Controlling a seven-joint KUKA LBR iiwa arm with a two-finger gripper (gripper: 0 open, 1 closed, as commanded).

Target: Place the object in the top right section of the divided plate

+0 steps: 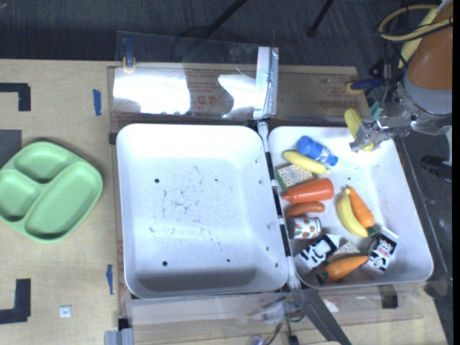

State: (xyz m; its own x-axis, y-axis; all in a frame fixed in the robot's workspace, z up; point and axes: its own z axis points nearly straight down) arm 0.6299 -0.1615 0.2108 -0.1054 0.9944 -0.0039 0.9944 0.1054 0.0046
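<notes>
Camera view: claw hangs over the right bin's far corner, clamped on a yellow banana. Green divided plate rests on the bench, well apart, left of the left bin.

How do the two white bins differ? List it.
1. The left bin shows a bare, speckled floor; the right bin holds toy food: bananas, carrots, a blue bottle.
2. The left bin sits nearer the green divided plate; the right bin lies under the gripper.
3. The left bin looks wider than the right bin.
Both are shallow, white and round-cornered, and meet at a shared middle edge.
</notes>
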